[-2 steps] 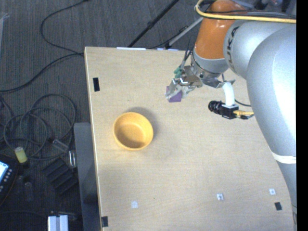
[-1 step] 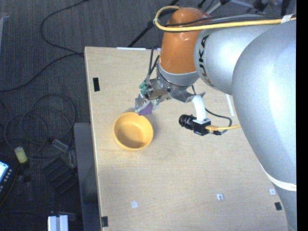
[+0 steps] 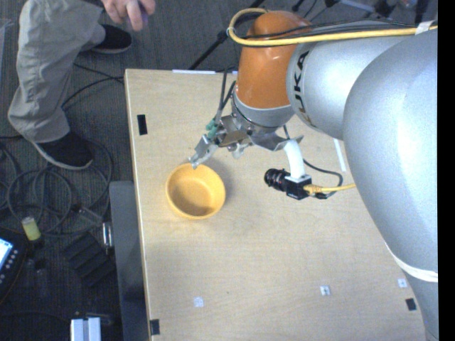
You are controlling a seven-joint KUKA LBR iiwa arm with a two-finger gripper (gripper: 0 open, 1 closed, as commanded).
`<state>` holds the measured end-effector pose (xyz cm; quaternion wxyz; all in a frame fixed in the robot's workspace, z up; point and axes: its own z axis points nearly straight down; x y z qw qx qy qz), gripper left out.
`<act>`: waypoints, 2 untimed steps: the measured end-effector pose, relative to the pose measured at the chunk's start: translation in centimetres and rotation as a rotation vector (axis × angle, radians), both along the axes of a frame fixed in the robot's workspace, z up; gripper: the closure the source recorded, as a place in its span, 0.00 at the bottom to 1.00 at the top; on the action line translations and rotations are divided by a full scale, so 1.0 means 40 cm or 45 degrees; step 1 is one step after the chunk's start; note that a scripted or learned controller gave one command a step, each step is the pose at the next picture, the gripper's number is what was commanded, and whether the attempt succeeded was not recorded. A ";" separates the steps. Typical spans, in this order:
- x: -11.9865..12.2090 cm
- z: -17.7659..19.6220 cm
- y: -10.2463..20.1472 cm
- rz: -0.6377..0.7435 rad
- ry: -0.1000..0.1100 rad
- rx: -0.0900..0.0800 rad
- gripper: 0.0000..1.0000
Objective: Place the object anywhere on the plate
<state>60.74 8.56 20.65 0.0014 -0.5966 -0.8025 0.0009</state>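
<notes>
A yellow bowl [image 3: 195, 192] sits toward the tabletop's [image 3: 284, 261] left edge. The gripper [image 3: 201, 153] touches its far rim; I cannot tell its state. Risk, as I judge: a glancing contact could tip or shove the bowl leftward.

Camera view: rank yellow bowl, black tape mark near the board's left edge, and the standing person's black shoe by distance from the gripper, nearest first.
1. Yellow bowl: right at the gripper, its rim just below the fingertips.
2. Black tape mark: on the board, to the gripper's left in the picture.
3. Black shoe: on the floor beyond the board's left edge.
</notes>
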 end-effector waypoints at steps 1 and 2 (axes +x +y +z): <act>-0.182 -0.060 -0.036 0.049 0.001 0.000 0.00; -0.109 0.080 -0.003 0.129 -0.002 0.001 0.00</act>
